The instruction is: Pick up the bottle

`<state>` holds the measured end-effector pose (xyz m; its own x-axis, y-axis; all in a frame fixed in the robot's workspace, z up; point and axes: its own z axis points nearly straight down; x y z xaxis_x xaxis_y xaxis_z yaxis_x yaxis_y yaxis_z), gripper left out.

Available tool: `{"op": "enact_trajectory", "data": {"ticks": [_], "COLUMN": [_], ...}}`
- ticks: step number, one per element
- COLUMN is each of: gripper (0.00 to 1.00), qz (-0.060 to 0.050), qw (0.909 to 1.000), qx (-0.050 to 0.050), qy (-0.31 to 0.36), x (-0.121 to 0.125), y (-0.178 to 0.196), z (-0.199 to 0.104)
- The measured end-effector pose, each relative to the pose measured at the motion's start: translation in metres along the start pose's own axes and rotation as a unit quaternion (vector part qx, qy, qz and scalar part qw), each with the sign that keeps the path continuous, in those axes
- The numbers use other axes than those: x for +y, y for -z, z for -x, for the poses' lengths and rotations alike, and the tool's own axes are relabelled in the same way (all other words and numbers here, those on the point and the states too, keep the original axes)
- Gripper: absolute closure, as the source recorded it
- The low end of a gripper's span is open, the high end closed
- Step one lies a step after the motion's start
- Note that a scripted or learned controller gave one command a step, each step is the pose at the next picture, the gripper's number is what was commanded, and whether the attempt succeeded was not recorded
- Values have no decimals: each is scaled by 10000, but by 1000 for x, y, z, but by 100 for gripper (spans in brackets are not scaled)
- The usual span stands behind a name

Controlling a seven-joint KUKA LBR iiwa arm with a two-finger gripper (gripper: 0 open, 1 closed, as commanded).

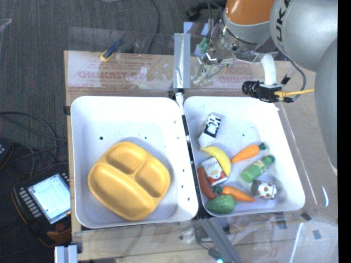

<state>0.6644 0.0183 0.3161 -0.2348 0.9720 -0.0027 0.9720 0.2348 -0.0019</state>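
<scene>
Bottle point(256, 169) lies in right bin point(288, 147); yellow tray point(129, 179) fills left bin point(88, 119); claw point(205, 73) spread, holding nothing

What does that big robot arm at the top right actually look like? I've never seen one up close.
The arm is a thick, rounded tube of smooth silver-grey, with dark letters printed on its shell. Above the wrist sits a glossy orange band. Below that hangs the gripper, a cluster of pale metal parts with thin wires and a touch of green.
</scene>
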Motion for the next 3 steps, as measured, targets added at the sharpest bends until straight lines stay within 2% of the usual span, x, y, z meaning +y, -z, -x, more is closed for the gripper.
{"op": "enact_trajectory", "data": {"ticks": [1,2,3], "gripper": [100,100,100], "qz": [7,3,10], "qw": [9980,10000,9993], "qx": [4,2,8], "qy": [-626,85,-366], "x": [6,-1,8], "y": [84,19,88], "z": [-7,21,-17]}}
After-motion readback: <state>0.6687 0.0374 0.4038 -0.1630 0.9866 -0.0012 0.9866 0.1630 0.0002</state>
